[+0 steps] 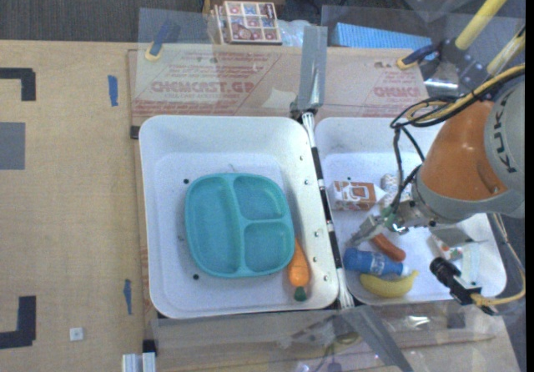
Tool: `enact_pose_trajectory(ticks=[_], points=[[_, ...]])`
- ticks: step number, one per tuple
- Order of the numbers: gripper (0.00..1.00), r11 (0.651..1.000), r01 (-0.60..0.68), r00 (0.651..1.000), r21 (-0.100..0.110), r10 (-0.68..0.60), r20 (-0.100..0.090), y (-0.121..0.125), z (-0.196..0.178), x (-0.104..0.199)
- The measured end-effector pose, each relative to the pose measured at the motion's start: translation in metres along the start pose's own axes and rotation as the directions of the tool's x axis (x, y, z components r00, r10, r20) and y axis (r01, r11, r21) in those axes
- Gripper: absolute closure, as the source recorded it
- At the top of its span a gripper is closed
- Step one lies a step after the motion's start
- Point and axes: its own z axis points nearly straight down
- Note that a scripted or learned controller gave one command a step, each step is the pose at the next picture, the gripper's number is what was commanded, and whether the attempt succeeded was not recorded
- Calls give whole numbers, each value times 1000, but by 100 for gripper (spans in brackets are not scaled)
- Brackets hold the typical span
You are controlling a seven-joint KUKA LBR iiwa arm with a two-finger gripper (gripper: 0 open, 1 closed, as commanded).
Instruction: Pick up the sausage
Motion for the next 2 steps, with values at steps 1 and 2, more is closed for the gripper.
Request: enact_pose_trajectory(ticks=[1,2], points=[[100,1000,-3,1000,0,3,-1,1,-8,-1],[100,996,-93,996,16,93,-4,-2,-117,48]])
